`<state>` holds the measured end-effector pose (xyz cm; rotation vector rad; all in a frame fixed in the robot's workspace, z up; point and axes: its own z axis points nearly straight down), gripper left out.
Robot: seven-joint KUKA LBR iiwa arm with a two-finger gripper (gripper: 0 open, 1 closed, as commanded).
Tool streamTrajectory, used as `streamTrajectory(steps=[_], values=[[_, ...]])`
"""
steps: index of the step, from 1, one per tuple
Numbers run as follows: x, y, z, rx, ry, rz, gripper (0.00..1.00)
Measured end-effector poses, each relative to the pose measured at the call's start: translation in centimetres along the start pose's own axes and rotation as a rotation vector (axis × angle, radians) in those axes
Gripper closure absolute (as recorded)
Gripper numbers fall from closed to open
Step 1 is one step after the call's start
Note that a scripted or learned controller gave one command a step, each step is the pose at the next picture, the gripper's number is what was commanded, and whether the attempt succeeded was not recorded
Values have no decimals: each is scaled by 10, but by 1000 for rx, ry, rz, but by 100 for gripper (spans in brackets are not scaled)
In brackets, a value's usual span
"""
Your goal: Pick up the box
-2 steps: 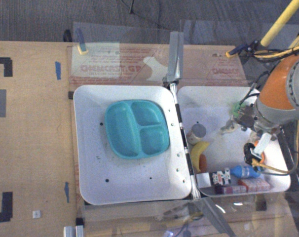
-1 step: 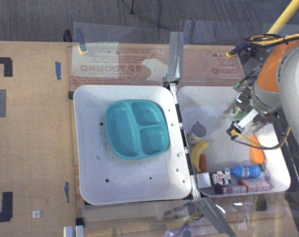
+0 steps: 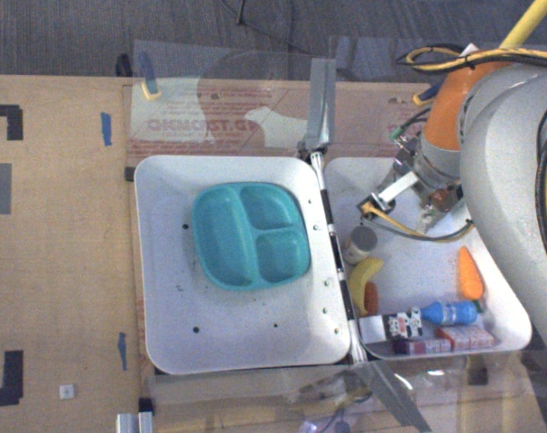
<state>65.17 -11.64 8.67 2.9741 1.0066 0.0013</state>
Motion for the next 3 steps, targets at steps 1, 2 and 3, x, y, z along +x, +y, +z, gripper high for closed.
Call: streamTrajectory(steps=[1, 2, 3], values=[[-62, 5, -38, 6, -3, 150, 0], [-5, 4, -4, 6, -4, 262, 0], [-69, 43, -13, 7, -3, 380, 0]])
